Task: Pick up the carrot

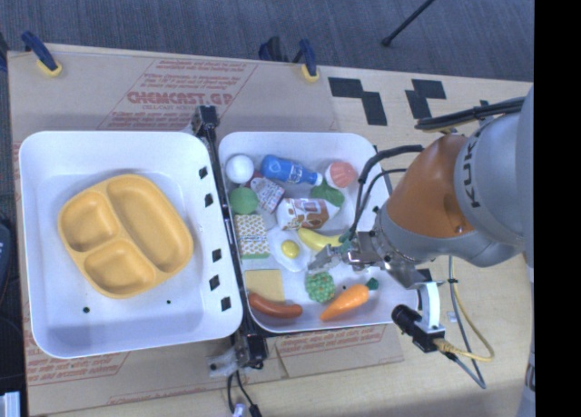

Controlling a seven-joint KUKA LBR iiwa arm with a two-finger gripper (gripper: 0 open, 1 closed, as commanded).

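The orange carrot (346, 301) lies at a slant in the near right corner of the right bin (363, 146), its green top pointing right. My gripper (340, 257) hangs just above and behind it, over a green knobbly toy (320, 287) and a yellow banana (317, 238). The carrot lies apart from the gripper, resting on the bin floor. The wrist and cables hide how the gripper stands.
The right bin is crowded: sausage (274, 307), cheese slice (264, 283), fried egg (289, 248), bread pack (304, 213), blue bottle (289, 170), white ball (239, 167). A yellow divided plate (125, 233) sits in the left bin (36, 252).
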